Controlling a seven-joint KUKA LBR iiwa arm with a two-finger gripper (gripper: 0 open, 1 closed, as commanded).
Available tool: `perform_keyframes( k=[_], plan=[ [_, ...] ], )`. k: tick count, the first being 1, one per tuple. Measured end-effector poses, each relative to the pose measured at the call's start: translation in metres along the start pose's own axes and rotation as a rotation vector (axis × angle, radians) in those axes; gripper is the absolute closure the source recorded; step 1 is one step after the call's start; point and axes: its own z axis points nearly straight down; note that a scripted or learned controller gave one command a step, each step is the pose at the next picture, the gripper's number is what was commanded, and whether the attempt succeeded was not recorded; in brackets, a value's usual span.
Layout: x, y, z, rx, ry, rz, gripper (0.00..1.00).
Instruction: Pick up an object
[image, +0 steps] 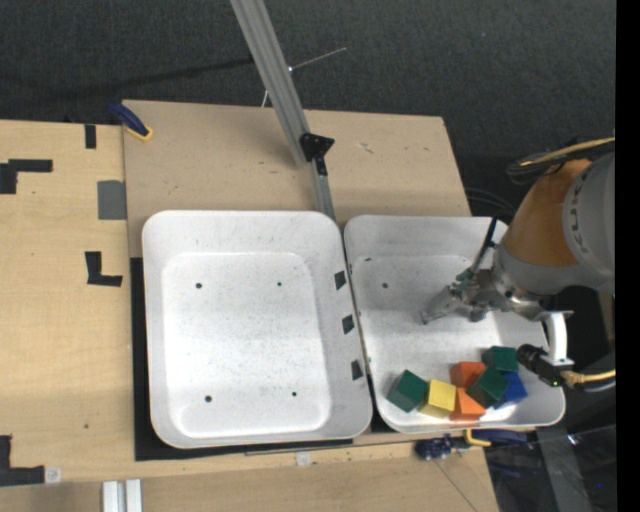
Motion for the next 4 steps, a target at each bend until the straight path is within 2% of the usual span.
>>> perform_keyframes(
  k=[1,3,4],
  plan=[
    [0.001,0.001,-0.011,-0.003,0.001,-0.001,1.00],
    [-0.005,-0.006,-0.134,-0.011,-0.002,0.000,1.00],
    [-0.005,-0.005,-0.169,-0.009,-0.001,0.000,1.00]
  ],
)
